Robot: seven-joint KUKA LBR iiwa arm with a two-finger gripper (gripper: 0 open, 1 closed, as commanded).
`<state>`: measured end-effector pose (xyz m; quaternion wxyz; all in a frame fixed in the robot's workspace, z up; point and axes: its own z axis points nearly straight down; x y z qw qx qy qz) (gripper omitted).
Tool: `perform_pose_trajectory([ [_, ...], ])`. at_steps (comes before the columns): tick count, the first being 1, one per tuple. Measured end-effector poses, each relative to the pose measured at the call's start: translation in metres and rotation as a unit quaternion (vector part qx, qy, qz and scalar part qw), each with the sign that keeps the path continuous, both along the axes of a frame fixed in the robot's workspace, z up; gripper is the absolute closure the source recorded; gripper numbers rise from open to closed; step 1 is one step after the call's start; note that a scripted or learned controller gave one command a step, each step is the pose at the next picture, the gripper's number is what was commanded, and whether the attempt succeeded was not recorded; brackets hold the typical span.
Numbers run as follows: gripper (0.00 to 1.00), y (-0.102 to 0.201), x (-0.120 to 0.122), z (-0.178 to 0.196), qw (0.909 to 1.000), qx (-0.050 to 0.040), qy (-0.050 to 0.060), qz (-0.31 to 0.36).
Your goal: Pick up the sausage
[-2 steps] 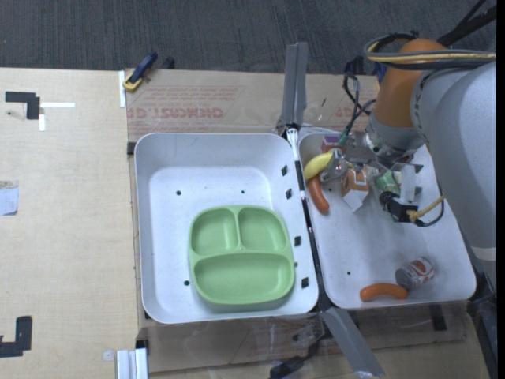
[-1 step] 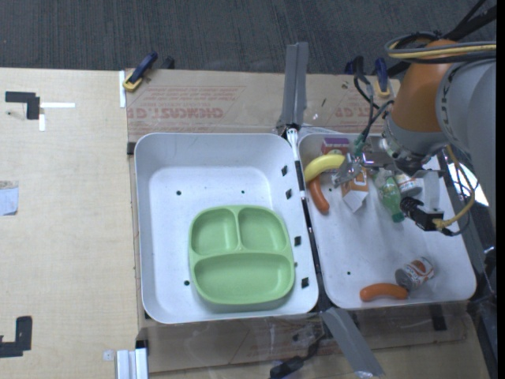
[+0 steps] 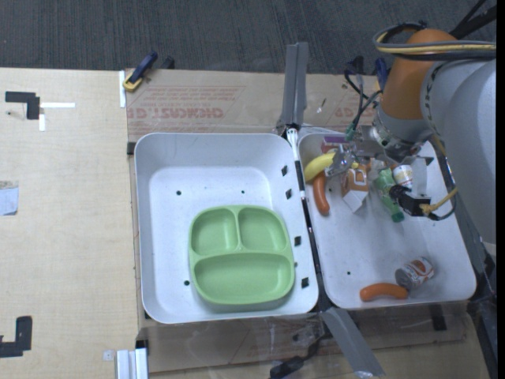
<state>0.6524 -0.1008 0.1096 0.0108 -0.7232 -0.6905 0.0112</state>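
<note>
Sausage [image 3: 320,195]: smooth, orange-red, elongated, lying at right bin's [image 3: 371,271] left wall beside curved yellow banana [image 3: 319,165]. Glossy green sectioned plate [image 3: 241,254] in left bin. Arm [image 3: 442,77] bent down over rear clutter; tool [image 3: 357,158] grip state indeterminable.

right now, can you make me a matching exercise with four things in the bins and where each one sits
Things:
1. green plastic divided plate
2. yellow banana
3. orange-red sausage
4. small silver and orange can lying on its side

Places:
A. right bin, front edge, left of the can
B. middle of the left bin
C. right bin, front right corner
D. right bin, back left corner, beside the divider

Pairs: 1-B, 2-D, 3-A, 4-C
</note>
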Motion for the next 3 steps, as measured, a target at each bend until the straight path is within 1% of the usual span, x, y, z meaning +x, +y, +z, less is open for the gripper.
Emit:
perform_pose_trajectory([
  [1, 0.0, 0.005, -0.047, -0.022, 0.9867, -0.0028, -0.011, -0.162],
  [2, 0.0, 0.008, -0.007, -0.022, 0.9448, -0.008, 0.023, -0.327],
  [3, 0.0, 0.0, 0.001, 0.046, 0.955, -0.0056, -0.015, -0.296],
])
